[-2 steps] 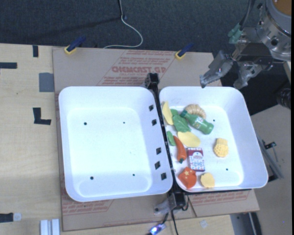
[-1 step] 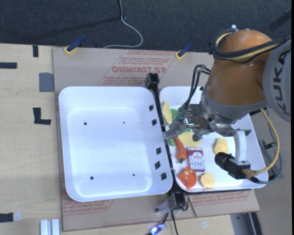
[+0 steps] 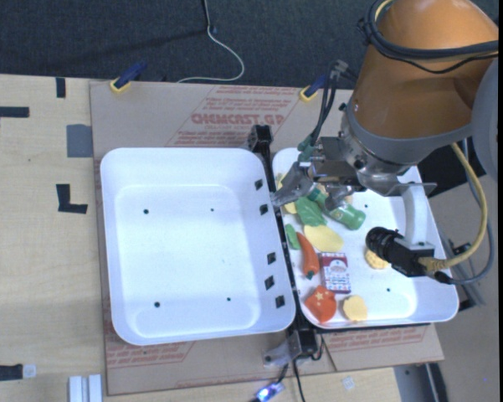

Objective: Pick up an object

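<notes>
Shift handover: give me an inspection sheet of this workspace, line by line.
Surface: bench under a cardboard sheet with two white bins; left bin shows bare floor.
Job's things: right bin holds small toys in a cluster: green pieces, yellow piece, carrot, red box, tomato, yellow discs.
Clutter: black tape marks on the bench.
Grippers: tool low over the right bin's upper left, above the green pieces; finger state cannot be told.
Cables: thin cable on the dark floor; yellow hose at the arm.
Surroundings: blue-yellow clamps on the cardboard's far edge.
</notes>
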`<state>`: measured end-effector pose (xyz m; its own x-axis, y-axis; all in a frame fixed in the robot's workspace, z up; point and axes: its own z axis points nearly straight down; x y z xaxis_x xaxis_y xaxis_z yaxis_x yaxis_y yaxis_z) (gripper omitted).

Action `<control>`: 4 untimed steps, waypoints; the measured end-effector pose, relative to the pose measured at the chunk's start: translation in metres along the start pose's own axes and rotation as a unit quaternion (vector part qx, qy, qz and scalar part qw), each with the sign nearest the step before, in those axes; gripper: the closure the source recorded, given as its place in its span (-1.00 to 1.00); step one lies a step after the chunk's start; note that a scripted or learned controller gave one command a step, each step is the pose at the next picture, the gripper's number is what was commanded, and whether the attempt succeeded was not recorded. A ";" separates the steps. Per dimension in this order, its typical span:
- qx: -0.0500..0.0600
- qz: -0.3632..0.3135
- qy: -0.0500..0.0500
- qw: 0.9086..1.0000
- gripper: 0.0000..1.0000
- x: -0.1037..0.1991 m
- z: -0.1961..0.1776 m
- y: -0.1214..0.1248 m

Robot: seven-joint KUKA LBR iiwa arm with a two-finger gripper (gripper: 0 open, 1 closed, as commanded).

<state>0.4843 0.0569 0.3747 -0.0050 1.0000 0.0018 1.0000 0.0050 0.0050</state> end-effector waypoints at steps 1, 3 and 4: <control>-0.005 0.001 0.000 1.000 1.00 0.003 -0.150 0.001; 0.003 0.002 -0.001 1.000 1.00 0.004 -0.160 0.000; 0.012 0.002 -0.002 1.000 1.00 0.014 0.018 -0.003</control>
<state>0.4815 0.0704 0.3568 -0.0011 1.0000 -0.0030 0.9998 0.0011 -0.0181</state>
